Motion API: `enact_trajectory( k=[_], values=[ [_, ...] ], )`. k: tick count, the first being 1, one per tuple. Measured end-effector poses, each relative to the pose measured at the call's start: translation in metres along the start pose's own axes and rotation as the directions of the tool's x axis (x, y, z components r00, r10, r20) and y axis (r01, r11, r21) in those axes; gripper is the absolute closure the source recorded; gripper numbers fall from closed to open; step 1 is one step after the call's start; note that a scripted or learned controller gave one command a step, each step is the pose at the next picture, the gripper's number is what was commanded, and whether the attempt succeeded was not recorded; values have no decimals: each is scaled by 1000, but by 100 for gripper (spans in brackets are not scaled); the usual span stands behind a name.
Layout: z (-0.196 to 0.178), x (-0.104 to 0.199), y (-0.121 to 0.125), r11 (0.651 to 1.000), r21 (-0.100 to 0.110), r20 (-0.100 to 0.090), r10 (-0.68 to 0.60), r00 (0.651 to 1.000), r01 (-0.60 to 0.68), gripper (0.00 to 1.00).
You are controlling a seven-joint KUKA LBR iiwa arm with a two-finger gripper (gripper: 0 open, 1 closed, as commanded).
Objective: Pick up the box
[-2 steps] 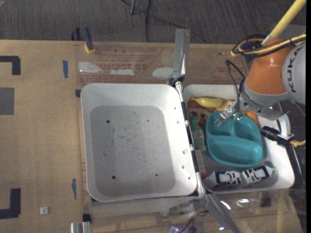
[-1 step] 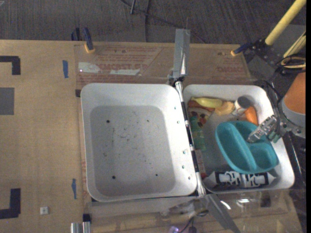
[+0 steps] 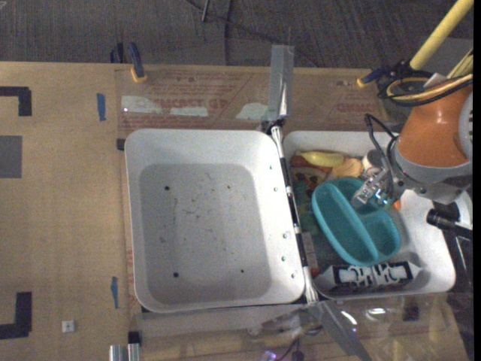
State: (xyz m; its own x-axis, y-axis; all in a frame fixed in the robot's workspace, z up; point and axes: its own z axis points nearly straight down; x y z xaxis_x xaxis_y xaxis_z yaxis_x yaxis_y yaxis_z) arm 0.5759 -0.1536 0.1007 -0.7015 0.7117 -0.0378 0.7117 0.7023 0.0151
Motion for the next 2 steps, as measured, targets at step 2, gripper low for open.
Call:
enact_trajectory(
  k=[2],
  values=[
    [3, 61, -30, 998, -4, -8, -64, 998, 64, 100]
  ],
)
